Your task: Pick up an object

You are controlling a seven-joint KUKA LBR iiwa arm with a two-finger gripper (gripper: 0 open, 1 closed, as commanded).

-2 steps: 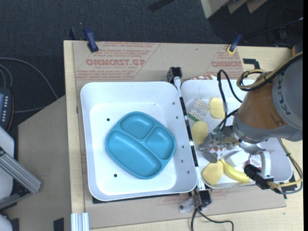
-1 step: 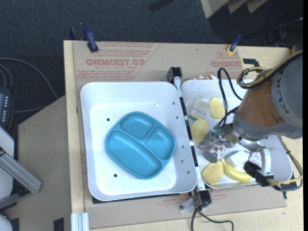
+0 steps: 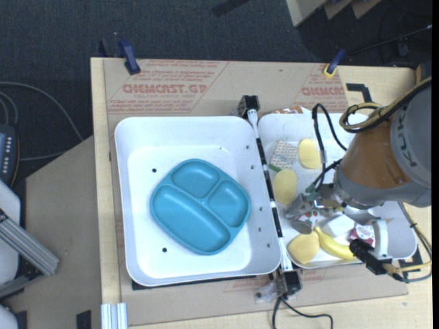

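From here I can't tell how my two-finger gripper (image 3: pixel 306 209) is set, low in the right-hand shallow white bin (image 3: pixel 288 120), with the pale yellow lemon-shaped toy (image 3: pixel 285 183) just beside it toward the left bin.

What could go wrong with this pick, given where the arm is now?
1. The gripper is low in the right bin, among crowded yellow items; it may nudge neighbours or pinch two at once.
2. The banana and yellow piece lie touching, so one could drag the other.
3. It works near the wall between the bins, which may block a clean approach.
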